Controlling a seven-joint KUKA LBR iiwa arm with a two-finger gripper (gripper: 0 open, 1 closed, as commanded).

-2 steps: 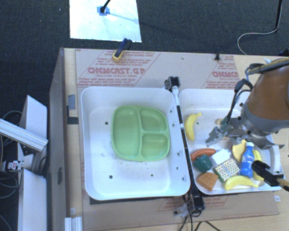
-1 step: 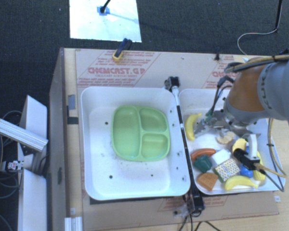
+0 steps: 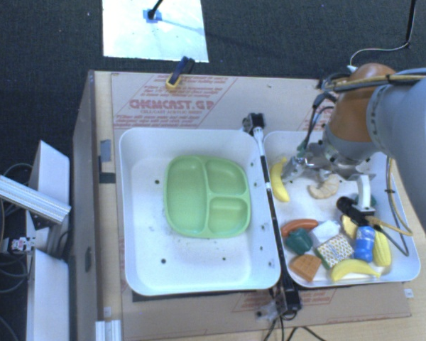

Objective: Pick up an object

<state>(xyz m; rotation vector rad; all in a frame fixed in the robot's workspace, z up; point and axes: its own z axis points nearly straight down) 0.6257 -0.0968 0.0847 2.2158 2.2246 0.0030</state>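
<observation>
Dark carpet surrounds the tabletop (image 3: pixel 199 94), whose bare board carries red printed lettering and a small yellow-and-black tool (image 3: pixel 177 73) near its far edge. Two shallow white bins sit side by side on it. At the middle of the left bin (image 3: pixel 142 261) lies a pale green divided plate (image 3: pixel 206 195), with three compartments facing up. The right bin (image 3: pixel 405 265) holds a scatter of toy food: a yellow banana (image 3: pixel 277 181) lies against the bin's left wall, a pale biscuit-like piece (image 3: pixel 324 187) sits just right of it, and nearer the front edge crowd a red-orange pepper (image 3: pixel 299 226), a dark green piece (image 3: pixel 298 242), a white block (image 3: pixel 326 230), a speckled cube (image 3: pixel 334 250), an orange wedge (image 3: pixel 306 266), a second banana (image 3: pixel 355 268), a blue piece (image 3: pixel 364 244) and a yellow corn cob (image 3: pixel 381 248). The grey arm (image 3: pixel 405 112) with its orange band comes in from the right over the far part of this bin. Its hand (image 3: pixel 314 163) hangs low above the bin floor, between the first banana and the biscuit-like piece and close to both. How far its fingers are parted cannot be told from here, and nothing can be seen clamped between them
</observation>
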